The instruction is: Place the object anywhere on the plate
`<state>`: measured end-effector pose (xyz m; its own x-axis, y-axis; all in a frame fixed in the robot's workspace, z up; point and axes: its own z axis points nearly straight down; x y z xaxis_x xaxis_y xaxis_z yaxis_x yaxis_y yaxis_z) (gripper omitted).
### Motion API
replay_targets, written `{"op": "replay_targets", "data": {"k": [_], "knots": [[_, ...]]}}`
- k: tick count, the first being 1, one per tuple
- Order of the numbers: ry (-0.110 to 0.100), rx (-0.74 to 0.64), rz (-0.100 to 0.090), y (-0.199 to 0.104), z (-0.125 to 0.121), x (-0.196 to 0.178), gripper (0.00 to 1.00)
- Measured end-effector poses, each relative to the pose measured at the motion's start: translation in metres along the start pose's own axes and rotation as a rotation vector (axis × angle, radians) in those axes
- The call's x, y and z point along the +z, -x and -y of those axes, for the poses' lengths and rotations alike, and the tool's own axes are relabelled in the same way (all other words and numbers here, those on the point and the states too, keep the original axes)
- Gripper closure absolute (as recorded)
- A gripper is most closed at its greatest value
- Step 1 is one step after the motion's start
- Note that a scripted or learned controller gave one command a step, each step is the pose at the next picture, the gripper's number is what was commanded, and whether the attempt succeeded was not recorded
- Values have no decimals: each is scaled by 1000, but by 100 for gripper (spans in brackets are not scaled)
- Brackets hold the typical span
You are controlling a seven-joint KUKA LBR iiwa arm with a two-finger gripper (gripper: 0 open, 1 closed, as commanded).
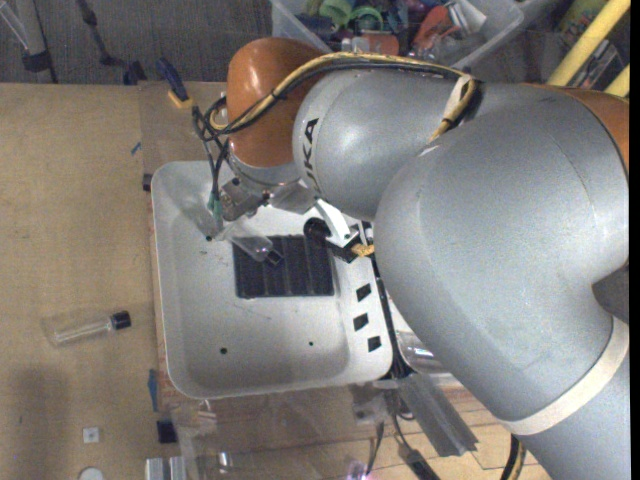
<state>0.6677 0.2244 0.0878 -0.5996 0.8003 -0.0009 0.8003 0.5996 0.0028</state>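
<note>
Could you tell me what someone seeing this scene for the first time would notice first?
The big grey arm fills the right side, its orange band above the white bin. A dark ridged plate lies in that bin, and a small clear vial lies on the bench at left.

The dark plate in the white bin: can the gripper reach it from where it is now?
Probably yes. The gripper hangs right over the upper left corner of the dark ribbed plate in the white bin, and nothing lies between them.
</note>
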Motion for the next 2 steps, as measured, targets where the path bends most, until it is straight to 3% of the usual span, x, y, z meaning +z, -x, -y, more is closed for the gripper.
{"op": "replay_targets", "data": {"k": [1,2], "knots": [[4,-488,1,5,3,-1,100],[5,-986,2,-8,8,-1,100]]}}
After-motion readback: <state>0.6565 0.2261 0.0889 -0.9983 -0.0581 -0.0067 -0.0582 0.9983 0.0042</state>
